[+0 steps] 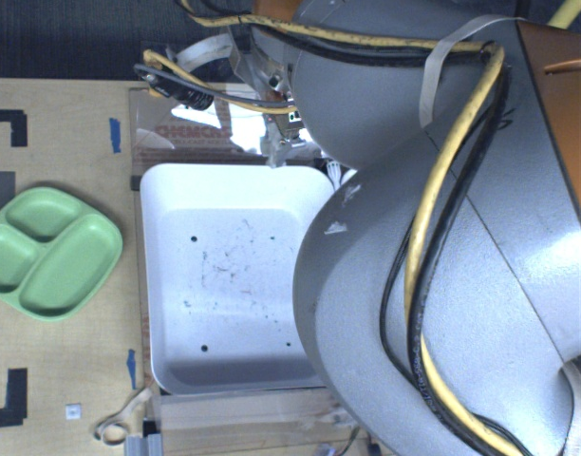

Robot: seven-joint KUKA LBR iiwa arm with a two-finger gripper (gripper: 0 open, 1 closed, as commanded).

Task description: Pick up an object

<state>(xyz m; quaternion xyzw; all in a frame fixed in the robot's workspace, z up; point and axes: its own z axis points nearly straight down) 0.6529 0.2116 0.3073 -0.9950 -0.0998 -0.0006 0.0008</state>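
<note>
My gripper [273, 145] hangs over the far rim of a shallow white bin [167, 283] at the middle of the view. The grey arm [442, 255] covers the bin's right part and everything to its right. The bin's visible floor shows only scuff marks and small dark dots. A green divided plate [51, 252] lies on the wooden bench [72, 122], left of the bin and well away from the gripper. I see nothing held at the gripper's tip.
Yellow and black cables [191, 84] loop off the wrist above the bin's far edge. Blue tape marks [115, 133] and black corner marks [15, 126] sit on the bench. A small tan loop [120, 424] lies near the bin's near left corner.
</note>
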